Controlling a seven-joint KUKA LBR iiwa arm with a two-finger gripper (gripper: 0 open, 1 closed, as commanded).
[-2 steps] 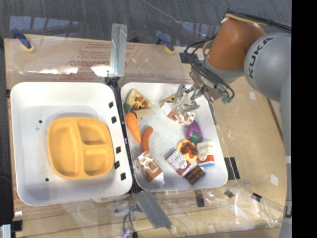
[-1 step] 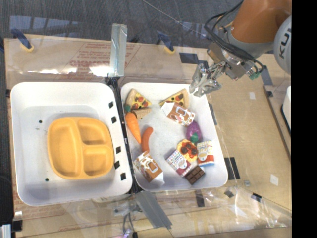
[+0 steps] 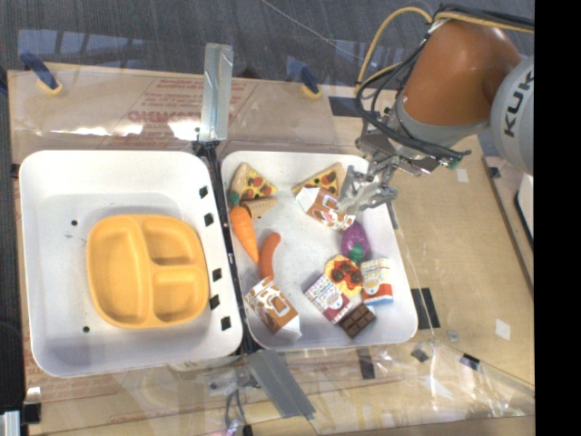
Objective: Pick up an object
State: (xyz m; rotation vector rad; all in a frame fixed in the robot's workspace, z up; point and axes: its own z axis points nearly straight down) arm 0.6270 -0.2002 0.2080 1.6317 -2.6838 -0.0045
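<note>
Hand [image 3: 363, 192] fingers blurred, carton [image 3: 324, 208] partly covered

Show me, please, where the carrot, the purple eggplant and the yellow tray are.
carrot [image 3: 242, 231]: camera view, middle of its orange body.
purple eggplant [image 3: 355, 239]: camera view, its rounded body.
yellow tray [image 3: 116, 309]: camera view, its front-left rim.

Left bin [image 3: 36, 243]: white, holding a plain yellow divided tray [image 3: 145, 269]. Right bin [image 3: 404, 293]: white. Beside the tray's right edge, an orange carrot [image 3: 242, 230]; past it, a red-orange sausage [image 3: 269, 253], a purple eggplant [image 3: 355, 239], a dark brown chocolate bar [image 3: 359, 319]. Arm [image 3: 454, 71]: grey with orange band.
</note>
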